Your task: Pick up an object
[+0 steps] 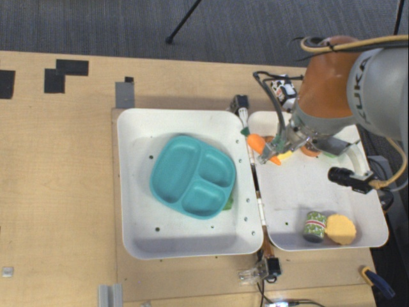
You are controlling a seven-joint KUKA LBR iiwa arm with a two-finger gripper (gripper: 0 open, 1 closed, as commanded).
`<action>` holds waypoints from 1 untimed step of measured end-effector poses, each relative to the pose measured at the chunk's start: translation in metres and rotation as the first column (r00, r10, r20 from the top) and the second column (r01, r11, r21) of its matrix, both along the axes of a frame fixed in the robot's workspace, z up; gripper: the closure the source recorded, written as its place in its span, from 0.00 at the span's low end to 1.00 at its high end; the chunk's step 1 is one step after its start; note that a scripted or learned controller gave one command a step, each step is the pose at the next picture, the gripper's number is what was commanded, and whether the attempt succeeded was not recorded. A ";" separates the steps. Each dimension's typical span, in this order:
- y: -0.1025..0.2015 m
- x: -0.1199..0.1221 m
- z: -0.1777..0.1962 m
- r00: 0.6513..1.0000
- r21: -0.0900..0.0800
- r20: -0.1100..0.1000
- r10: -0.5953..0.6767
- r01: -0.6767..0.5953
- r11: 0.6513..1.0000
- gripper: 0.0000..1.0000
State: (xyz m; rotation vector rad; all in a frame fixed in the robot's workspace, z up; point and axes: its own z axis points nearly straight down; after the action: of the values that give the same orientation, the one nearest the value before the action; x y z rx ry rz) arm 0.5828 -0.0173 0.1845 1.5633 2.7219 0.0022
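Two shallow white bins are placed side by side on the wooden table [57,190]. In the left bin [137,235] a teal divided plate [193,176] is laid, slightly tilted, and a small green piece is seen under its lower right edge. In the right bin [300,190] three things can be found. An orange carrot-shaped object [257,143] is lying at the upper left corner of this bin, close to the wall that is shared with the left bin. At the near edge of the right bin a yellow rounded object [340,229] and a green patterned object [315,226] are resting, touching each other.

The grey arm with the orange band [329,82] is reached in from the right, and its wrist is held over the upper part of the right bin. The end effector [276,151] is lowered at the upper left area of this bin. The carrot-shaped object is located just beside the end effector, on its left side, and a part of it seems to be overlapped by the fingers. Whether the object is really held between the fingers cannot be told, and the opening of the end effector cannot be told either, because this part is small and blurred. The yellow object and the green patterned object are lying well apart from the end effector, toward the near side.
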 end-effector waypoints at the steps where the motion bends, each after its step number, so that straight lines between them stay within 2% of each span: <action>1: 0.000 0.000 0.000 1.000 0.000 0.000 0.000 0.000 1.000 0.00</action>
State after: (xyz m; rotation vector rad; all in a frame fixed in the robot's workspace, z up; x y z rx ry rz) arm 0.5828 -0.0174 0.1845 1.5638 2.7217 0.0023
